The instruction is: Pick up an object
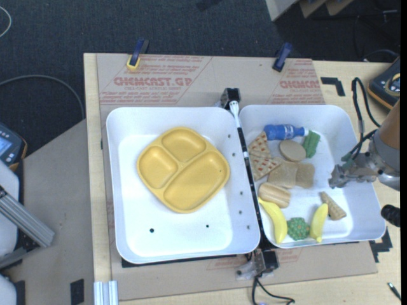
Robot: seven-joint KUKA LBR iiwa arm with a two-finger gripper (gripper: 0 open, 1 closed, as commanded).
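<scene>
Your hand (338, 178) hangs over bare floor in the right bin (343, 116), grip unreadable; descend here and you miss the cone (333, 206) just below

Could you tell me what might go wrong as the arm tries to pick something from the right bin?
The toys in the right bin lie packed together, so the claw may nudge neighbours instead of gripping one. The ice cream cone nearest it lies flat and tapered, and could slip. The claw also sits near the bin's right wall.

Dark carpet floor (57, 30) surrounds the brown board-topped bench (210, 75).
</scene>
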